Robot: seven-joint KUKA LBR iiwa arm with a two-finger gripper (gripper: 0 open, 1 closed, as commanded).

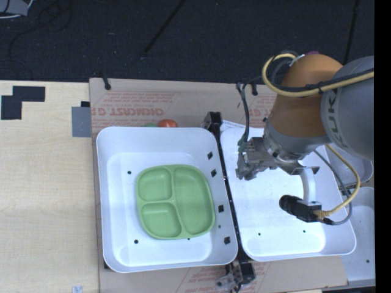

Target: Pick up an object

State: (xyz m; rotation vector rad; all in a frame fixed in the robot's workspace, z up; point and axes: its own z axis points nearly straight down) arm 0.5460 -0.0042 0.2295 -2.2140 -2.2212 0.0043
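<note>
Looming closest to the lens, the grey arm point(317, 102) with its orange band hangs over the right bin point(293, 243). Its gripper point(247, 166) sits low near that bin's nine o'clock edge; how it stands I cannot tell. At nine o'clock from it, a green divided plate point(175, 201) lies flat in the left bin point(116, 157).

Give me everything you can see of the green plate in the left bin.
The green plate is a pale green, rounded-square divided tray with three compartments, plastic by its look. It lies flat and upright on the floor of the left bin, near the middle, slightly turned. Nothing rests in it, and the gripper is over the other bin.
</note>
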